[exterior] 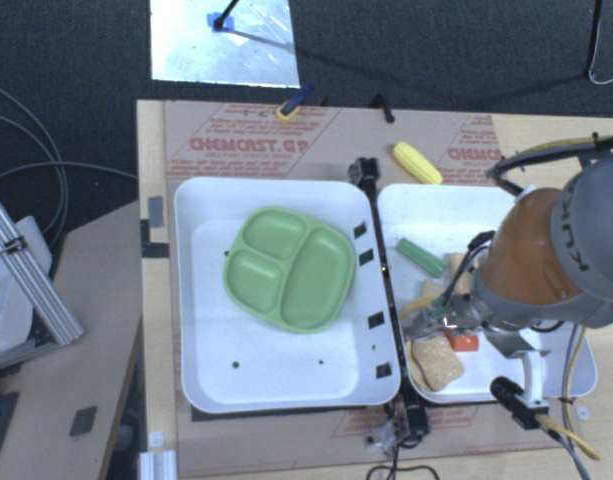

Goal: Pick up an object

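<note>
Floor (pixel 66 28): dark blue-grey carpet with a fine weave. A shiny, reflective rectangular sheet (pixel 223 28) lies flat on it at upper centre, showing bright glare. Black cables (pixel 46 168) loop across the carpet at left, and 1 thin cable (pixel 596 28) hangs at upper right. Bench top (pixel 316 133) is tan board with red printed lettering. An aluminium frame rail (pixel 31 278) slants at the far left, over a lighter tan surface (pixel 86 368).

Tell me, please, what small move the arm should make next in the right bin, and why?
Probably a short descent straight down. The gripper hangs low in the right bin among small items, the tan block, orange piece and green piece, with nothing visibly held.
</note>
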You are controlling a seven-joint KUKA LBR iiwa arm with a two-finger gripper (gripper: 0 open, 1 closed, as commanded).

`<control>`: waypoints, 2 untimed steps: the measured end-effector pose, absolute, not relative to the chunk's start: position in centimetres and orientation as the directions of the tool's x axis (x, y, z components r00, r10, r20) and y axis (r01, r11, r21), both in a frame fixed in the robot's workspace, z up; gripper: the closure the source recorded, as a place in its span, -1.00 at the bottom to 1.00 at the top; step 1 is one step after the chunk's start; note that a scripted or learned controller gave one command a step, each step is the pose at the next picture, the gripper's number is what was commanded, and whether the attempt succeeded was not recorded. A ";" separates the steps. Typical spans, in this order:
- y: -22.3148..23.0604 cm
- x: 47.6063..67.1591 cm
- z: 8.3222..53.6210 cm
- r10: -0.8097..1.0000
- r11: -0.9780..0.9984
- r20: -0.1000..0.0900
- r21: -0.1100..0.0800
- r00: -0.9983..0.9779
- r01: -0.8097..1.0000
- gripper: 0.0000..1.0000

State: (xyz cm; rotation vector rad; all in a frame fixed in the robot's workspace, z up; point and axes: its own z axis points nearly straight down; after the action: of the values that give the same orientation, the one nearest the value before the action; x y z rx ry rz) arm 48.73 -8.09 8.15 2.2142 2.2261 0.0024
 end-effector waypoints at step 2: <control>10.4 51.7 18.6 1.000 0.017 0.006 0.003 -0.017 1.000 -1.00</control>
State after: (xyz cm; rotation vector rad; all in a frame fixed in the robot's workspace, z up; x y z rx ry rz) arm 51.65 10.44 18.58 2.2044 2.2417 0.0102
